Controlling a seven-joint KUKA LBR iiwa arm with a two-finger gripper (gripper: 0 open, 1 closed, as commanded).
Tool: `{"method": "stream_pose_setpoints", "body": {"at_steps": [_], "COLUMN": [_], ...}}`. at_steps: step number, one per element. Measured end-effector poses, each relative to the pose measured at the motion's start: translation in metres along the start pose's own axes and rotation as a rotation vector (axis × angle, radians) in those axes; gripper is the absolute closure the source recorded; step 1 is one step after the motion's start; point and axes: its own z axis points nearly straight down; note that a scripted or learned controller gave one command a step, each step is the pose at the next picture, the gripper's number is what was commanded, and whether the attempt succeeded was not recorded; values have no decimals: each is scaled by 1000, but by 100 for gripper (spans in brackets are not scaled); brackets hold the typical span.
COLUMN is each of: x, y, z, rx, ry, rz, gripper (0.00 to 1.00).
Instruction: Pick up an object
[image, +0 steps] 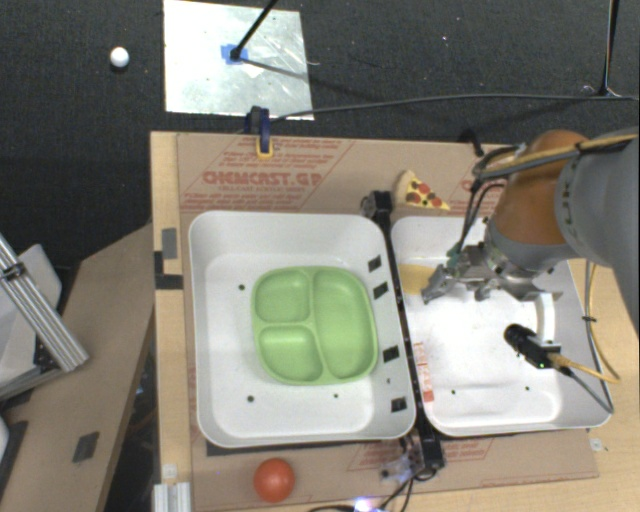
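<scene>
A: Entry. Shallow white plastic left bin (205, 330) holds a pale green three-compartment plastic plate (312, 325), centred and apart from every wall. Shallow white plastic right bin (500, 400): the grey arm with orange band (560, 210) hangs over its upper half.

B: Step?

A: Judged as the reach; no lift yet. The two-finger gripper (455, 282) sits low near the right bin's upper left corner. Open or closed, cannot tell. Nothing seen held.

B: Target?

A: Probably the small yellowish piece (422, 272) just beside the gripper, near the wall dividing the bins. Too small to identify.

B: Next move?

A: A descent squarely over the piece. The dividing wall is close, so there is little room on that side. Bare floor lies toward the bin's lower half.
</scene>
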Motion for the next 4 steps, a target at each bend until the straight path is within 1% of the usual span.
{"method": "stream_pose_setpoints", "body": {"at_steps": [1, 3, 4], "x": [0, -8, -8], "y": [1, -14, -13], "z": [-13, -127, -143], "rx": [-5, -11, -7], "ry": [-1, -2, -1], "rz": [0, -3, -3], "gripper": [100, 100, 100]}}
